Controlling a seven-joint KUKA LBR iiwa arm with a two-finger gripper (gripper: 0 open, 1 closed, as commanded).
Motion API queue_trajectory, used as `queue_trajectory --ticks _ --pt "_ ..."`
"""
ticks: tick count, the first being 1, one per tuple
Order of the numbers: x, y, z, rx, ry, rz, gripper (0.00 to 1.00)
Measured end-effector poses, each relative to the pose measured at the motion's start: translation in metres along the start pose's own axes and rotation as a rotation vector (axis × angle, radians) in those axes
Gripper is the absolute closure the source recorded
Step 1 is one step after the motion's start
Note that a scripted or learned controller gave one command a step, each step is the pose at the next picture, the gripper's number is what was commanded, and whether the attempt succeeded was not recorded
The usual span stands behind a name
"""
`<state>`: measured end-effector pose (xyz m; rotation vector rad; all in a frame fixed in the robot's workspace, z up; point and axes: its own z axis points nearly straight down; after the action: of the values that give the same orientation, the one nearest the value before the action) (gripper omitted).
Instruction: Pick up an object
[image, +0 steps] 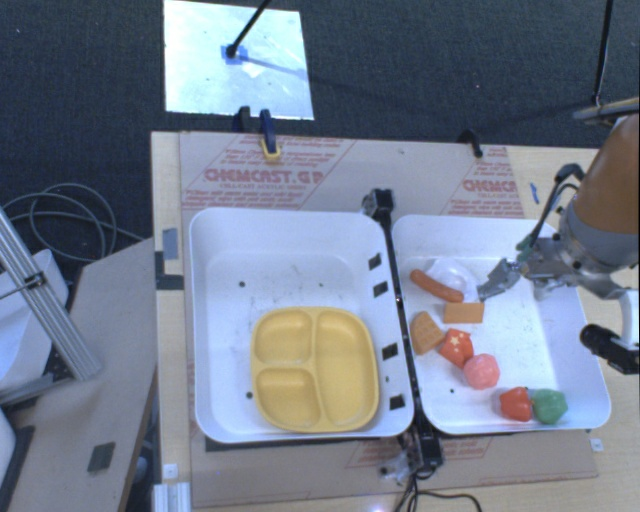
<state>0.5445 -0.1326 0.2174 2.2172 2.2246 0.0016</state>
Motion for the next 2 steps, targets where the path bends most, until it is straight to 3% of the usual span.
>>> queue_trajectory --ticks 1,2 --pt "0.025 -0.028 0.135 0.000 0.001 0.001 0.00" --pt "0.024 -0.027 0.122 -0.003 -0.001 0.003 1.00"
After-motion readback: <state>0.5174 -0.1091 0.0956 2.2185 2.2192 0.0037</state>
